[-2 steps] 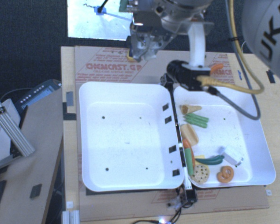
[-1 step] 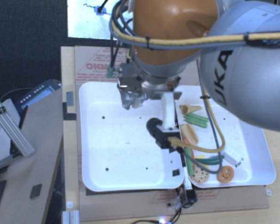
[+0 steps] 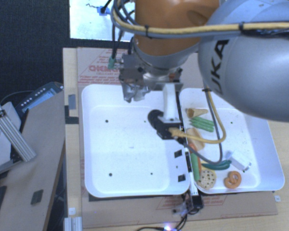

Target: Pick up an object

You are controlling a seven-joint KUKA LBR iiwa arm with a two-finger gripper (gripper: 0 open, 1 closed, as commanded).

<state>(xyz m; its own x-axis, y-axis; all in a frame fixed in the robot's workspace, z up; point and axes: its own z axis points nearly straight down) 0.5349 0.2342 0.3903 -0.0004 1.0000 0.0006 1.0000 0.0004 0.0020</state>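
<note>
Starting at the left edge, a grey keypad unit [image 3: 38,96] and an aluminium rail [image 3: 12,136] lie on a side surface beside the bench. A brown cardboard sheet [image 3: 89,57] sits under the 2 white bins. Red print near its back left begins "CHE"; the rest is too faint or covered to read, and the red print at the front edge is illegible.

The left bin [image 3: 120,148] shows a bare white floor with a few small dark dots. The gripper [image 3: 130,95] hangs over the back rim of this bin, toward its right rear corner, below the orange band [image 3: 173,13]. How far it is open cannot be determined from this angle. No item is seen in its grasp, and it touches none of the loose items.

The grey arm [image 3: 250,66] crosses the upper right and carries black lettering, of which "UKA" is legible.

The right bin [image 3: 257,138] holds the loose items:
- a tan cone [image 3: 196,112] at the back left
- green pods [image 3: 203,124] just in front of it
- a pale peach piece [image 3: 196,137]
- an orange carrot [image 3: 195,165] along the left wall
- a curved green bean [image 3: 217,166]
- a white piece [image 3: 240,162]
- a round speckled biscuit [image 3: 207,178] at the front
- a brown pretzel [image 3: 232,180] at the front

All 8 lie apart from the gripper.
</note>
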